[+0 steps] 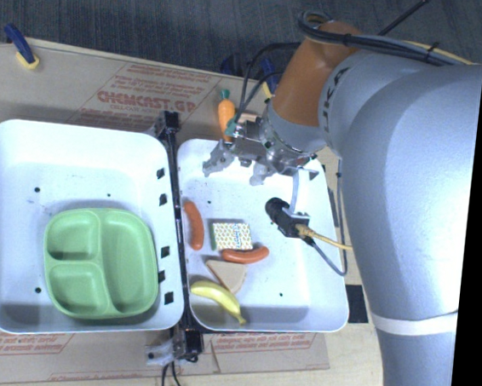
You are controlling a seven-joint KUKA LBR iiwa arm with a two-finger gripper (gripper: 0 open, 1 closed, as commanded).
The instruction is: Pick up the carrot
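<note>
Carrot [224, 114]: small, orange with a green tip, seen upright at the far rim of the right bin [326, 278], towards that bin's far left corner. Whether it rests on the rim or on the printed cardboard [140, 92] behind it cannot be told. It is not enclosed by the fingers; it is seen just beside the upper left of the wrist hardware.

Gripper [233, 172]: positioned over the far end of the right bin, just nearer the camera than the carrot. The two fingers are seen spread apart, tips pointing down towards the bin floor, with nothing between them. The jaws are recorded as released and empty.

Right bin contents, all nearer the camera than the gripper: a reddish sausage [192, 224] lying along the left wall; a patterned square block [232, 233] just beside it; a second sausage [244, 254] touching the block's near edge; a pale triangular slice [227, 272] below that; a banana [217, 299] at the near wall.

Left bin [22, 156]: a green divided plate [101, 263] is noted in its near half.

A blue clamp [21, 45] is noted at the bench's far left corner.
</note>
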